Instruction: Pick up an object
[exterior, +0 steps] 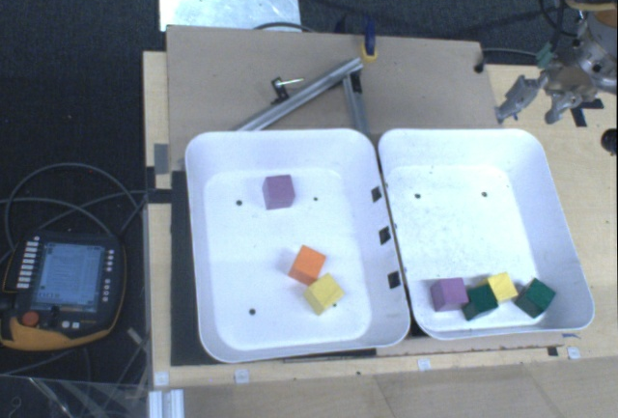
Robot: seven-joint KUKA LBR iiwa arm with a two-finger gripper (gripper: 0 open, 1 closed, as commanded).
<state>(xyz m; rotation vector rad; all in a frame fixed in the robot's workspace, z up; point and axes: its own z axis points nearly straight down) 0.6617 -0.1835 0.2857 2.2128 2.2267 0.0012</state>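
My gripper (539, 105) hangs at the upper right, just beyond the far right corner of the right bin (463, 151), with its two fingers spread open and nothing between them. In the left bin (280, 144) lie a purple cube (278, 191), an orange cube (307, 264) and a yellow cube (324, 292) touching the orange one. Along the near wall of the right bin sit a purple cube (448, 292), a dark green cube (479, 301), a yellow cube (501, 286) and another dark green cube (535, 296).
A metal rod assembly (304, 93) lies on the brown board behind the left bin. A teach pendant (63, 286) with its cable rests on the floor at the left. Black clips (384, 235) sit along the seam between the bins.
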